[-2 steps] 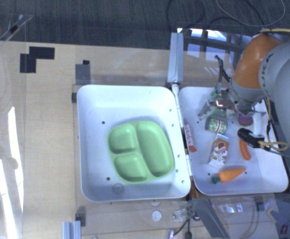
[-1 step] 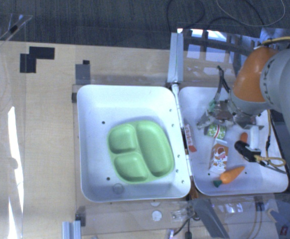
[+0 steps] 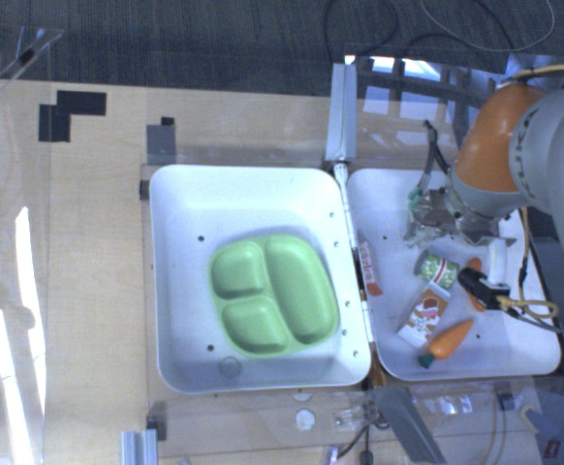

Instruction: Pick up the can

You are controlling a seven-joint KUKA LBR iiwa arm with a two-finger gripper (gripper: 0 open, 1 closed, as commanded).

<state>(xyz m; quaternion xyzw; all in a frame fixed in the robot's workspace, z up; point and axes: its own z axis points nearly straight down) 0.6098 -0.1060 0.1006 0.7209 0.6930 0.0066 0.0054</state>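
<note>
The can (image 3: pixel 439 270) was noted lying tilted in the right bin (image 3: pixel 544 356), just at 5 o'clock of the claw (image 3: pixel 435 219), with a small carton (image 3: pixel 423 320) and a carrot (image 3: pixel 449 340) further toward 6 o'clock. A clean pick would call for the claw to be centred over the can and squared across its short axis before descent, clear of the scissors (image 3: pixel 500 298) at 3 o'clock. The claw's state could not be told, being dark, cluttered and partly masked by the wrist.
</note>
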